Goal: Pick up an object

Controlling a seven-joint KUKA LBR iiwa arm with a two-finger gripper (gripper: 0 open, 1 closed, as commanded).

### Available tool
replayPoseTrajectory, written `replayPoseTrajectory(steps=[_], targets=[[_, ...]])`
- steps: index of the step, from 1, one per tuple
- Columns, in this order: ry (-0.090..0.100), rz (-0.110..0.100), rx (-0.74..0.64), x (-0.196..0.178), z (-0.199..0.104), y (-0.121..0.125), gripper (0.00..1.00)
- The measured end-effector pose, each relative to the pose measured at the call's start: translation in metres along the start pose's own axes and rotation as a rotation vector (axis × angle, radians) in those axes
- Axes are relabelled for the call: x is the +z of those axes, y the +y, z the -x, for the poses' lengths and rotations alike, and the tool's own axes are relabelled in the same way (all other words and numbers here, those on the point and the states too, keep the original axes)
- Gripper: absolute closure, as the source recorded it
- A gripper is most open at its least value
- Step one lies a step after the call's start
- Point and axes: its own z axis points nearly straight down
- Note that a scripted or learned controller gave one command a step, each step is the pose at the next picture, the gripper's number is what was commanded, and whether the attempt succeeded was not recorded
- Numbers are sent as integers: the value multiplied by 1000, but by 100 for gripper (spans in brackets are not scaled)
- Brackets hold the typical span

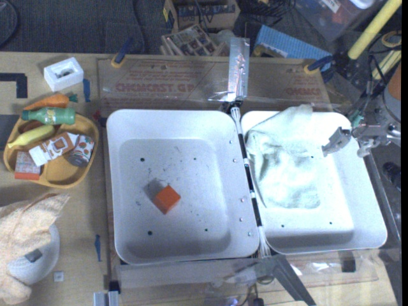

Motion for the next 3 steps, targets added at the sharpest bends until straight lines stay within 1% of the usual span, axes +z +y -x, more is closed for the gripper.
replayPoseTrajectory(steps=[1, 2, 3], targets=[[0, -1, 3, 44, -97, 20, 0], [1, -1, -176, 36, -109, 8, 0], [-3, 5, -68, -1, -37, 23, 0]])
